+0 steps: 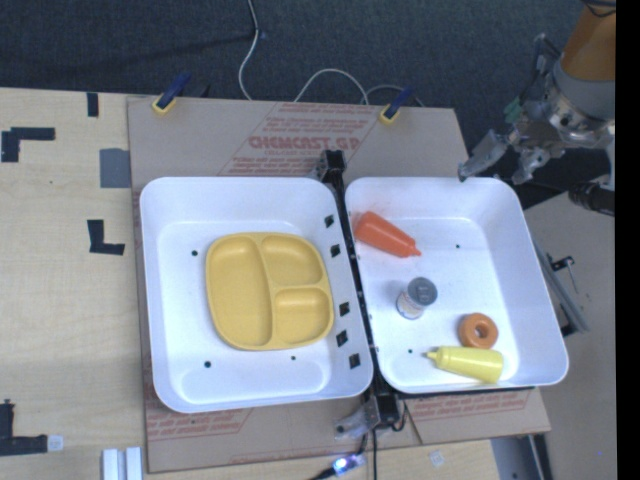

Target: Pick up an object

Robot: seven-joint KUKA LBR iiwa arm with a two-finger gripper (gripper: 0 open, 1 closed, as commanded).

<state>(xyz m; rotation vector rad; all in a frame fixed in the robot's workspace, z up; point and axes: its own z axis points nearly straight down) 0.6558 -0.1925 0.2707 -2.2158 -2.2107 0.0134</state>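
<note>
Right bin [520, 268] holds four small items: an orange carrot-shaped toy [385, 235] near the divider at the back, a small grey can [415, 298] mid-bin, an orange ring [479, 330] toward the front right, and a yellow bottle [467, 363] lying on its side along the front wall. Left bin [160, 268] holds a yellow divided plate [268, 290].

Handling, judged by look only: all four seem light, rigid plastic toys, not fragile. The can is round and smooth, so likely to slip or roll unless pinched across its sides while upright. The ring lies flat and low; best taken across its rim. The carrot tapers, so grip at the thick end. The bottle is the longest; take it across the middle of the body.

Claw [490, 160]: at the upper right, over the table just outside the back right corner of the right bin. Whether it is spread or pressed together I cannot tell; nothing visible in it.

Relative position: every item lies well apart from the claw, forward and to its left in view. The carrot is nearest, the bottle farthest.
</note>
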